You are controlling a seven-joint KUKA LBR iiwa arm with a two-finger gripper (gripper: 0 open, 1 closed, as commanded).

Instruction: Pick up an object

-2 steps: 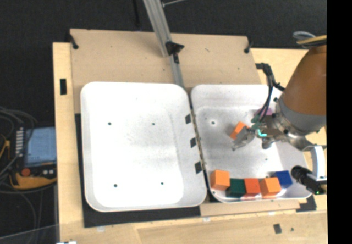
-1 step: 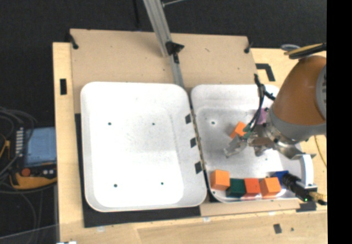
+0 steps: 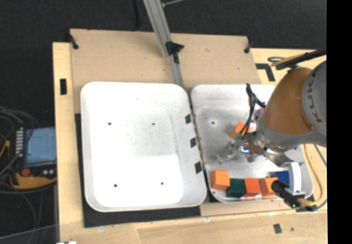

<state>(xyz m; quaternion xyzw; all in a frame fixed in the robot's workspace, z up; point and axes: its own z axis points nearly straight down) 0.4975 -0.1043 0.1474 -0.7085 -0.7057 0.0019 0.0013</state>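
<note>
My gripper (image 3: 234, 147) hangs low over the middle of the right bin (image 3: 217, 105), under the orange-banded wrist (image 3: 289, 108). One metal finger (image 3: 224, 156) points toward the bin floor. A small orange piece (image 3: 239, 128) shows right by the fingers; whether it is gripped I cannot tell. Along the bin's near wall lie an orange block (image 3: 221, 178), a dark green block (image 3: 237, 187), another orange block (image 3: 253, 186) and a blue object (image 3: 281, 177).
The left bin (image 3: 135, 144) stands beside the right one. A slanted metal rail (image 3: 157, 15) runs from the top down to the gap between the bins. Cables and a blue box (image 3: 41, 147) lie off the bench's left side.
</note>
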